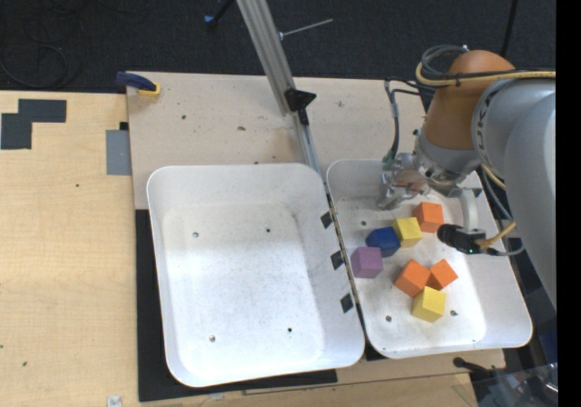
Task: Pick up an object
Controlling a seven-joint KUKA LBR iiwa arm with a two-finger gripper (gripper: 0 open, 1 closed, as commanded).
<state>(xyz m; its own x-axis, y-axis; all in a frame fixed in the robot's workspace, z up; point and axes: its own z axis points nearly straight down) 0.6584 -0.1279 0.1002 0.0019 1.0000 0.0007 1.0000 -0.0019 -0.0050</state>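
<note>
- My gripper [399,185] is hanging low over the far end of the right bin [508,328]; how far it is opened, I cannot tell.
- The blocks are lying toward the camera from it; the nearest, an orange block [429,215], is sitting just beside it, a yellow block [408,231] next.

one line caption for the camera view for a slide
Gripper low in the right bin behind seven blocks.

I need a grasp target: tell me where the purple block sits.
The purple block lies in the right bin, near its left wall, just below-left of the blue block.
</note>
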